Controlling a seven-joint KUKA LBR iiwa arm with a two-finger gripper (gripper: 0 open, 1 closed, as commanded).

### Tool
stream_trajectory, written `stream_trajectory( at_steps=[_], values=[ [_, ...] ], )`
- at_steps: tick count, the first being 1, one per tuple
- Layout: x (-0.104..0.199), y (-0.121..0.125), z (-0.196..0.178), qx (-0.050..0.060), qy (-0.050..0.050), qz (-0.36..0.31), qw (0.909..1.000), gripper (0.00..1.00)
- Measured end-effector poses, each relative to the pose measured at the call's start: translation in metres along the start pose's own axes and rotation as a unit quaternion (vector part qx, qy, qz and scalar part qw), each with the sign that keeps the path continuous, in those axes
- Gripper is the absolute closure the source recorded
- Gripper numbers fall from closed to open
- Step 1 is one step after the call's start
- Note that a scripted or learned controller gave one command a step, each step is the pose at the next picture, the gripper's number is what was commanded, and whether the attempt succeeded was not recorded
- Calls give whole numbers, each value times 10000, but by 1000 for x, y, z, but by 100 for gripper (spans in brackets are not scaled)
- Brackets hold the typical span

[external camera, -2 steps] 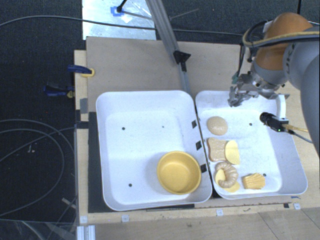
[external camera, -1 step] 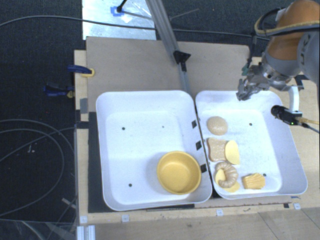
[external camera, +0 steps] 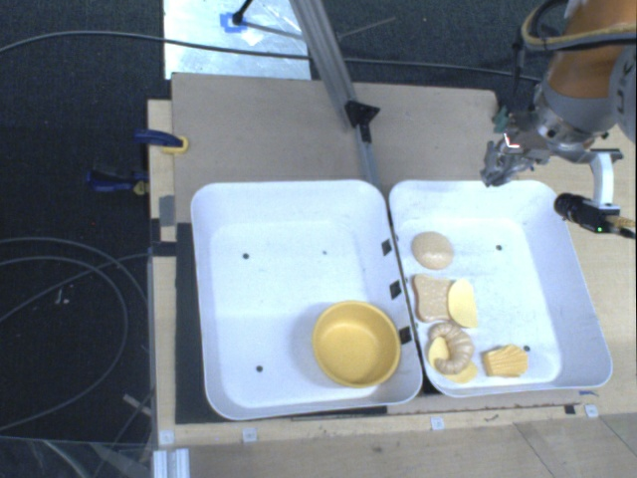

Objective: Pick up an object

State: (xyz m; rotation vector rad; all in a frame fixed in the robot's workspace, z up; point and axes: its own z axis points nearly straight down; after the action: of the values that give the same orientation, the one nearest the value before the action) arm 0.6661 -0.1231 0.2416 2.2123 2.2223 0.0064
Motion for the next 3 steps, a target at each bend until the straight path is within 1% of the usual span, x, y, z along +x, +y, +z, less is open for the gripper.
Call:
stream_trajectory(
  at_steps=[1,2,3],
  values=[
    [53,-19,10,32,15,-27,10000,100],
    [103,-29,12,34,13,-29,10000,100],
    [161,-56,15,35,17,-33,10000,100]
  ],
)
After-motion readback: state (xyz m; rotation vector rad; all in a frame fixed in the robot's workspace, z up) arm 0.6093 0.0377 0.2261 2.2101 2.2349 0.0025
